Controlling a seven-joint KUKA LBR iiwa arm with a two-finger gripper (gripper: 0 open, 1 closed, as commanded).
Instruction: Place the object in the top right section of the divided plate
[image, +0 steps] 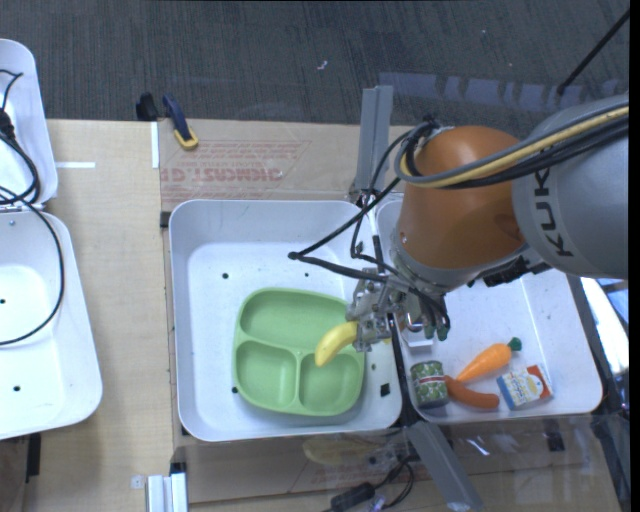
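One yellow banana (335, 342) sits pinched in the hand (368, 325) above the green divided plate (270, 345).

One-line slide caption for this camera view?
Gripper holds a banana over the green divided plate in the left bin; carrot waits in the right bin.

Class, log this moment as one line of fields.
gripper: at yellow banana | banana: over green divided plate, right side | plate: in left white bin | placement: unconfirmed

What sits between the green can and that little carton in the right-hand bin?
In the camera view, a toy carrot and a sausage lie between the green can and the carton.
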